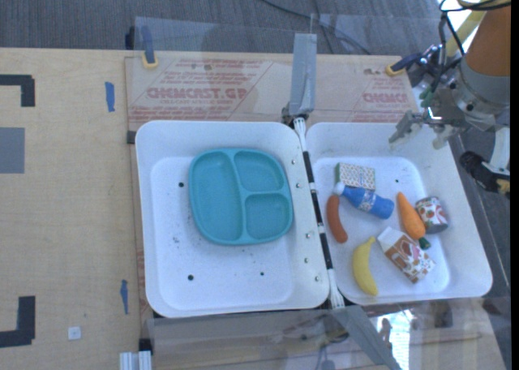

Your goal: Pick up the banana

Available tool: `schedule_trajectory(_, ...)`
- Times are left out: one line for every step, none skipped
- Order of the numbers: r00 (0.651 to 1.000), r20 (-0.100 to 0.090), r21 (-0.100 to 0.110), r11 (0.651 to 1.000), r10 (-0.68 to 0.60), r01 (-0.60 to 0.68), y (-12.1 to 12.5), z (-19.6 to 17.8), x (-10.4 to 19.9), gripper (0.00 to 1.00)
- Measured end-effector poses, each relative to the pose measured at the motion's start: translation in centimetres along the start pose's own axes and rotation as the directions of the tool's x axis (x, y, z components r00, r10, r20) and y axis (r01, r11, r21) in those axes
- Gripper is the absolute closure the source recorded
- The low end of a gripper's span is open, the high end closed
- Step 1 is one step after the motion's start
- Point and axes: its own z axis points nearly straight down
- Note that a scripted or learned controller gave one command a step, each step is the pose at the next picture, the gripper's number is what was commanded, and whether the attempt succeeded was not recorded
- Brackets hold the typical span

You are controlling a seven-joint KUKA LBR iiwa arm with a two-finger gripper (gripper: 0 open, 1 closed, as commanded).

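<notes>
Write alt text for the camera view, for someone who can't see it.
A yellow banana lies near the front of the right white bin among a hot dog, a blue bottle, a carrot and small cartons, while the gripper hovers above the bin's far right corner. The left bin holds a teal divided plate.

You can read red lettering on the clear sheet point(211, 84) lying behind the left bin: it looks like "CHEMCAST GP", repeated in slanted rows. The same red print shows again on the sheet's right part point(377, 96) behind the right bin, too faint to spell out fully. The small cartons point(357, 176) point(408, 255) in the right bin carry printed patterns, but you cannot make out any words on them.
</notes>
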Motion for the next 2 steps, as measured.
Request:
schedule_trajectory(1.000, 0.001, 0.000, 1.000, 0.002, -0.002, -3.1, 8.6, -4.6, 0.00)
schedule_trajectory(0.999, 0.001, -0.007, 0.999, 0.053, -0.053, -8.4, 14.0, -3.5, 0.00)
